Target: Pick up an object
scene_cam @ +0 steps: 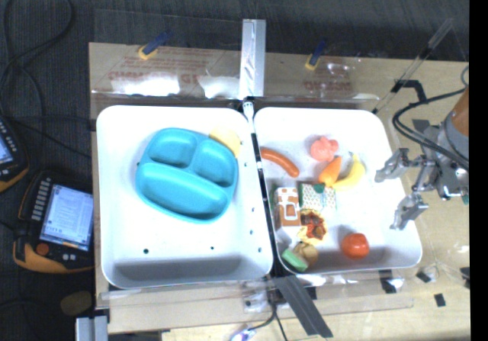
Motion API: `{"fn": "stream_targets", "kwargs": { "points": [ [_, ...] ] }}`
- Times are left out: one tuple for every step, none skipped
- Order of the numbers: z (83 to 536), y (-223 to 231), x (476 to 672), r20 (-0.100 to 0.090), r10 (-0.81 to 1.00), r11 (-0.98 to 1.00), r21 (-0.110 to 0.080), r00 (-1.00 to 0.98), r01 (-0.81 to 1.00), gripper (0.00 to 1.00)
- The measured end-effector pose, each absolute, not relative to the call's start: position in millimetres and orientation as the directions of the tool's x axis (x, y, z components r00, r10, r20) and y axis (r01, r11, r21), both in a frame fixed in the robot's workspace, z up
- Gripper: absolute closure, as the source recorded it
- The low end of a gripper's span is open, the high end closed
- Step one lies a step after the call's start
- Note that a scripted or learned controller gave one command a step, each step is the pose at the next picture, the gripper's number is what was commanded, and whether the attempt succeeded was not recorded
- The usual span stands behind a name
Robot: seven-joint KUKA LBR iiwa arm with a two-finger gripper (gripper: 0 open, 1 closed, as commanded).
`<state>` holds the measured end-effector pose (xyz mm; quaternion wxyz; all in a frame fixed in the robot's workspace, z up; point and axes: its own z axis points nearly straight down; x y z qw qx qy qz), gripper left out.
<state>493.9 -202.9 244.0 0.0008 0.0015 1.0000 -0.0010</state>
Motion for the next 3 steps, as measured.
{"fn": "stream_targets", "kwargs": {
  "points": [
    [176,-183,484.6,-0.001,0.084,0.996,-0.002,-0.996,0.084,0.0],
    [95,-140,484.4,-0.001,0.395,0.919,-0.002,-0.919,0.395,0.0],
    [91,-119,560.4,-0.013,0.428,0.904,0.002,-0.904,0.428,0.0]
  ]
}}
